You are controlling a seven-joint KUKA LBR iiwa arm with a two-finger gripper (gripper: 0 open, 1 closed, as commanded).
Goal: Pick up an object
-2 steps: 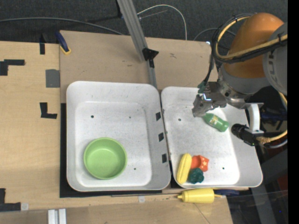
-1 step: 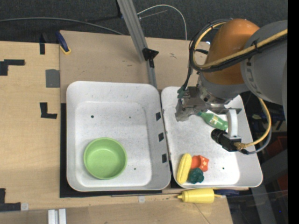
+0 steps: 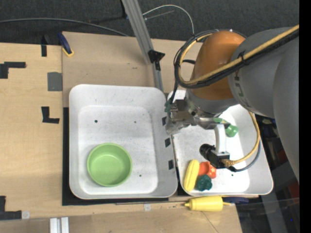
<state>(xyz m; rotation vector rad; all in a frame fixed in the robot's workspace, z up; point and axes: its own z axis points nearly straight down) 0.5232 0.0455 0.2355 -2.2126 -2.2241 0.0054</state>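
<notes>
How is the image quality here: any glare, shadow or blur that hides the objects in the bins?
Camera view: even lighting, overall slightly soft focus; the white left bin looks bright but not blown out, and the green bowl reads clearly; the arm covers the upper part of the right bin and shades it, while the small toys near its front stay visible though their edges are fuzzy.

My own arm (image 3: 228,76) looms over the right bin (image 3: 260,186), blocking its twelve o'clock half. Toys crowd its six o'clock corner: a yellow piece (image 3: 191,174), a red one (image 3: 208,168), a green one (image 3: 204,182). The left bin (image 3: 116,101) lies wide open except the green bowl (image 3: 109,164) at seven o'clock.
</notes>
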